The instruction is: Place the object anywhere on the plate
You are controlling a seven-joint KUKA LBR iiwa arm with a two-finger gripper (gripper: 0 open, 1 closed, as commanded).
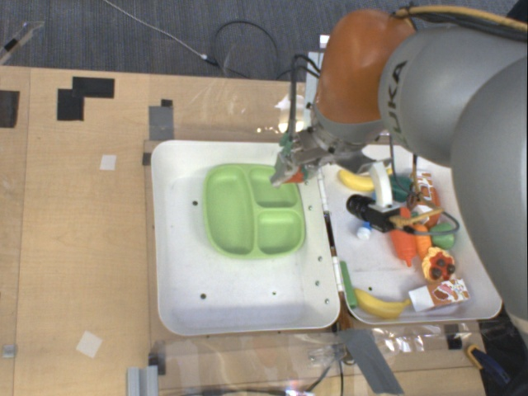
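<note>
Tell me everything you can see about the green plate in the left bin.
The green plate is a rounded, light green tray, plastic by its look, with one long compartment on its left and two smaller ones on its right. It lies flat on the floor of the left white bin. The gripper hangs over its far right compartment.

Free to pass around green plate (247, 211) in left bin (214, 297).
Blocked in right bin (373, 264) by bananas (378, 304), carrot (404, 246), packets (450, 291).

Right bin (375, 264) — yellow banana (379, 304) by its lower edge, second banana (355, 179) near the top, orange carrot (404, 244) between.
</note>
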